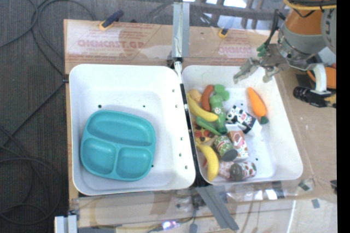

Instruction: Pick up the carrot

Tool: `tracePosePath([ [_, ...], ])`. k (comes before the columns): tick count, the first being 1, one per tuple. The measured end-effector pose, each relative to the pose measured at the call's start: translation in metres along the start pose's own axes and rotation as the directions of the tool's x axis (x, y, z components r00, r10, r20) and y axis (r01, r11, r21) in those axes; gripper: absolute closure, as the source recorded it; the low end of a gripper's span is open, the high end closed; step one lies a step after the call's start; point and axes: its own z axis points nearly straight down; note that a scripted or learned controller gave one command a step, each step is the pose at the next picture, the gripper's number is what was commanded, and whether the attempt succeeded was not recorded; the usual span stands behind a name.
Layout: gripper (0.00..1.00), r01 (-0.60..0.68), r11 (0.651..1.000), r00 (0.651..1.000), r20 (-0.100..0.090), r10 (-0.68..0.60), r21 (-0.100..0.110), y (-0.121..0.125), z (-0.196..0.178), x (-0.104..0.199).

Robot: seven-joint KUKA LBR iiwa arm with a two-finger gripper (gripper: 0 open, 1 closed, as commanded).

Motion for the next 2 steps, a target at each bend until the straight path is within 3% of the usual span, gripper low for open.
tracePosePath([
  [1,0.0,-0.046,0.999,0.999,-0.002,0.046,-0.015,-0.0114,0.1211,-0.0303],
  [2,1.0,-0.045,0.999,0.999,-0.003,0.045,-0.008,-0.0127,0.116,-0.0294],
])
